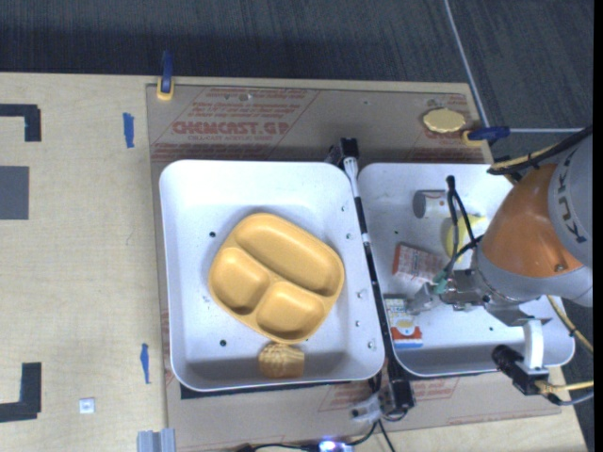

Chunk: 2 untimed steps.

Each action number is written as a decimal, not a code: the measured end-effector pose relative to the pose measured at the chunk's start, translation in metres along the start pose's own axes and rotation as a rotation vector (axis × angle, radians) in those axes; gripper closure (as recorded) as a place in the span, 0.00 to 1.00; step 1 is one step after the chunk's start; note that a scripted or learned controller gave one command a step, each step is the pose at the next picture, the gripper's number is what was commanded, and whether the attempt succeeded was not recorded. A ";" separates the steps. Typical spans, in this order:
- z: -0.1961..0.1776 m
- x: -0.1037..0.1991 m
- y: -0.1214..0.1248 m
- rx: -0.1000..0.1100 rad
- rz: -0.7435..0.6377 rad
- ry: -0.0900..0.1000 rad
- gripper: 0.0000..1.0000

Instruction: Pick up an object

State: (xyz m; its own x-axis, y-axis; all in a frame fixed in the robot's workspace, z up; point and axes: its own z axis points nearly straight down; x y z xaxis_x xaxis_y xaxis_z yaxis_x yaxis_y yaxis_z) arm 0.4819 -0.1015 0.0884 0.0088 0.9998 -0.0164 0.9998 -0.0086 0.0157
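Note:
My gripper (426, 297) is low inside the right bin (396, 188), at the end of the grey and orange arm (528, 243) that reaches in from the right. It sits just below a red and white packet (412, 259) and above a small printed carton (403, 329) by the bin's front left corner. I cannot see whether anything is held. A white and grey cylinder (431, 203) lies at the bin's back, with a yellow item (469, 230) partly hidden behind black cables.
The left bin (187, 252) holds a large yellow three-compartment tray (275, 276) and a small brown woven ball (282, 359) at its front edge. A black divider bar (363, 243) runs between the bins. A gold disc (444, 121) lies on the cardboard behind them.

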 end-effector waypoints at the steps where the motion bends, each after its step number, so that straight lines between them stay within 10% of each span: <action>1: 0.000 0.000 0.000 0.000 0.000 0.000 0.00; 2: 0.000 0.001 0.000 0.000 0.001 -0.001 0.00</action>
